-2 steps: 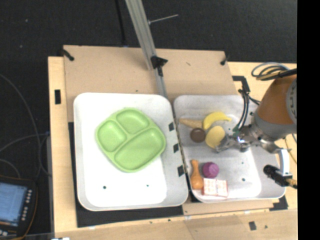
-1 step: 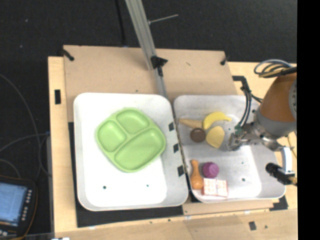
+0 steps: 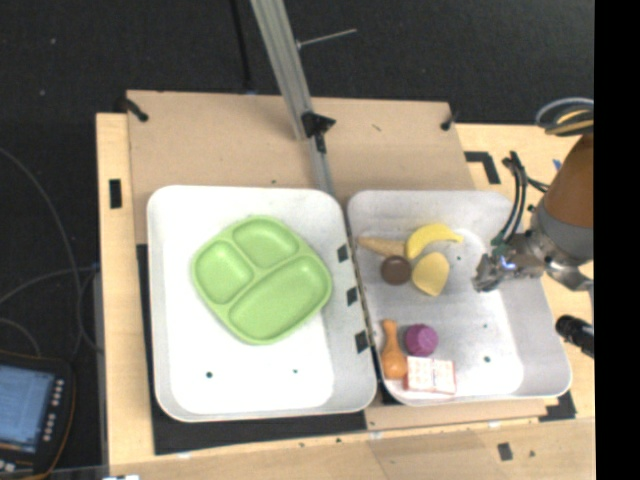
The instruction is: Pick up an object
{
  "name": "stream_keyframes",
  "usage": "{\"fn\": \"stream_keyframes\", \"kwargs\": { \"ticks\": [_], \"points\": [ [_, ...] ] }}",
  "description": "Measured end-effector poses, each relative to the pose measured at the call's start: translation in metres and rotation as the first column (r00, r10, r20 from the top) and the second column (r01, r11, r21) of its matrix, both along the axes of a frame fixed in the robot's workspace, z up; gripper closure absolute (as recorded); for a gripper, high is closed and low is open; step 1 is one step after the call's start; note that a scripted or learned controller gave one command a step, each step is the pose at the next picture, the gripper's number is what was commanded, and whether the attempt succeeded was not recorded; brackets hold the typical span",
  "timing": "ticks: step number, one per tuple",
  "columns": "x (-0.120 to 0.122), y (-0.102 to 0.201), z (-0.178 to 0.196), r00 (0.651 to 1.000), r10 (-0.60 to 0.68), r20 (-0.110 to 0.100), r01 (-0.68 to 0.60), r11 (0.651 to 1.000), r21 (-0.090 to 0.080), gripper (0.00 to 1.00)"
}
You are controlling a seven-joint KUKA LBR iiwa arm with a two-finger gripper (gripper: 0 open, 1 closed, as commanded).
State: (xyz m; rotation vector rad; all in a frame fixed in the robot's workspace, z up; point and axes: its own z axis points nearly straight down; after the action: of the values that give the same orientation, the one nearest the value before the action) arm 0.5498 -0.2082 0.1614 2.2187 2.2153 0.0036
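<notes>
Dark carpeted floor [image 3: 120, 28], pale wooden desk [image 3: 120, 268], slanted metal pole [image 3: 280, 48], black cables [image 3: 40, 228], lit screen [image 3: 25, 403] at lower left

Right bin [image 3: 530, 353]: banana [image 3: 433, 238], purple ball [image 3: 421, 340], brown ball [image 3: 396, 269], carrot [image 3: 392, 348]

You see a tan wooden bench [image 3: 115, 268] bearing a brown board [image 3: 230, 138] toward its back, with two shallow white bins lying side by side on it, the left bin [image 3: 180, 378] touching the right bin [image 3: 525, 353] along their shared middle edge.
</notes>
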Motion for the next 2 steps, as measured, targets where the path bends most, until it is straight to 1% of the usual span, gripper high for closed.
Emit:
{"fn": "stream_keyframes", "kwargs": {
  "ticks": [1,2],
  "points": [
    [0.002,-0.002,0.055,1.0,0.004,0.002,-0.004,1.0,-0.001,1.0],
    [0.002,0.045,0.051,1.0,0.008,-0.004,-0.008,1.0,0.003,1.0]
  ]
}}
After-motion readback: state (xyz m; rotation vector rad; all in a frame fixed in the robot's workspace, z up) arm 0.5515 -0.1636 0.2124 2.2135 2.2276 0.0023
